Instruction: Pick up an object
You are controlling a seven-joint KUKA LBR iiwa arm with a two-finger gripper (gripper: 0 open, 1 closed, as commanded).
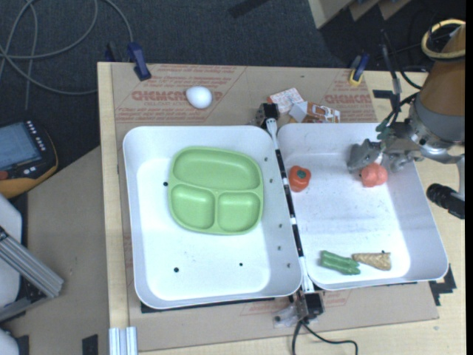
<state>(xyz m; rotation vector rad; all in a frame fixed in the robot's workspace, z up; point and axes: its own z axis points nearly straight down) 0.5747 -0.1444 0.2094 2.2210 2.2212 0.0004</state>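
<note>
- Pincer (367, 159) first: it sits low in the right bin (414, 220), toward that bin's far side, with the grey arm (436, 117) coming in from my right. I cannot tell from this angle how it stands, because the grey body hides the tips.
- Far to the pincer's left, in the other bin (148, 272), lies a green divided plate (216, 189). It is well apart from the pincer and looks like a poor first choice.
- Beyond that bin, on the bare tabletop (118, 198), I see a white egg-shaped thing (198, 96), out of easy reach.
- Just left of the pincer, against the right bin's left wall, rests a small orange-red item with a green top (298, 178).
- Nearer me and somewhat left of the pincer lie a green pod-like piece (339, 262) and a tan wedge (374, 259), end to end, with their long axes across the bin.
- Right at the pincer, touching its lower edge or just under it, is a reddish-pink object (374, 174). I judge this the target. It lies slightly right of and below the pincer's body, so the coming move turns on a small shift that way.
- I cannot confirm it is held.
</note>
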